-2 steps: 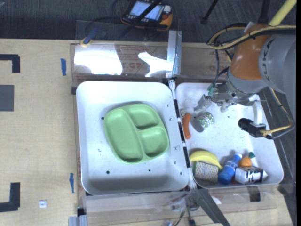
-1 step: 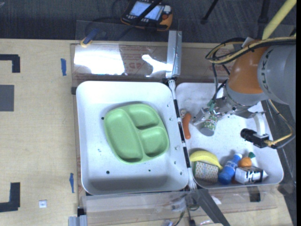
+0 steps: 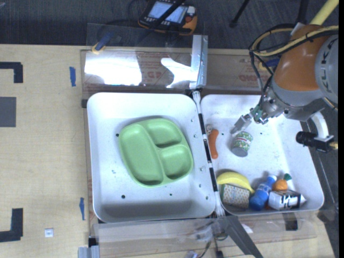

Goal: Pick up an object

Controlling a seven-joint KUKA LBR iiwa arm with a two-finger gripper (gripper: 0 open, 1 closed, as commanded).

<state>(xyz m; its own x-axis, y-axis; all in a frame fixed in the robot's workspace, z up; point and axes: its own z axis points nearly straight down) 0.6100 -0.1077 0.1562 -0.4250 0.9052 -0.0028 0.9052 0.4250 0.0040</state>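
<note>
My gripper (image 3: 248, 120) hangs over the upper middle of the right bin (image 3: 301, 160), reaching in from the right. Just below it, a small grey-green patterned can (image 3: 242, 143) rests on the bin floor; whether the gripper touches it I cannot tell. An orange carrot-like stick (image 3: 214, 143) lies by the bin's left wall. Along the front edge are a yellow banana (image 3: 235, 179), a speckled woven object (image 3: 235, 195), a blue bottle (image 3: 260, 193) and a white bottle (image 3: 286, 199) with an orange cap.
The left bin (image 3: 102, 117) holds a green divided plate (image 3: 156, 150). A metal divider (image 3: 199, 63) and a clear panel stand behind the bins. A handheld controller (image 3: 166, 15) lies at the back. The arm's orange band (image 3: 301, 63) looms over the right bin's far corner.
</note>
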